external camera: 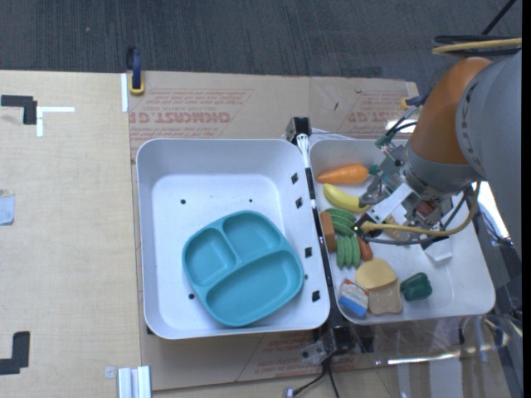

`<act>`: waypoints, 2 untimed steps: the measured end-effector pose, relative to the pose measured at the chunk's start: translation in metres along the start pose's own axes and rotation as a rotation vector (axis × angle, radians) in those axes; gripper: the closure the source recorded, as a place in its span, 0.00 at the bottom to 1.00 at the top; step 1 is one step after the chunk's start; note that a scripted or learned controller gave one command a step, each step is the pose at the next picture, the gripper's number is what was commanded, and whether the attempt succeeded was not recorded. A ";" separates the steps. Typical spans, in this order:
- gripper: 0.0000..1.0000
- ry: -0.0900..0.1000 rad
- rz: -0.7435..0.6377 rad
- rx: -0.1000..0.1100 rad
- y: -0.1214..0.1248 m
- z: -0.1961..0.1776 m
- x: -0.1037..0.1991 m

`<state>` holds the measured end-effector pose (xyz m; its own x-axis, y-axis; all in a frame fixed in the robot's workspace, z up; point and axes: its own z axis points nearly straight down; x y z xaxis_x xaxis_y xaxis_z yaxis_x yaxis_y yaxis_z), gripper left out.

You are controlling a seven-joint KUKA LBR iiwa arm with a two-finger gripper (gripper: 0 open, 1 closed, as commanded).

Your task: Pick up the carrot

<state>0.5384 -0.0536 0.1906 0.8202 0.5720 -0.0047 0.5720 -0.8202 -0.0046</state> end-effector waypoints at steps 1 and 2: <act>0.00 -0.001 0.025 -0.001 0.004 0.000 0.051; 0.00 -0.001 0.024 -0.001 0.004 0.000 0.051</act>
<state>0.5826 -0.0277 0.1906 0.8338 0.5520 -0.0059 0.5520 -0.8339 -0.0032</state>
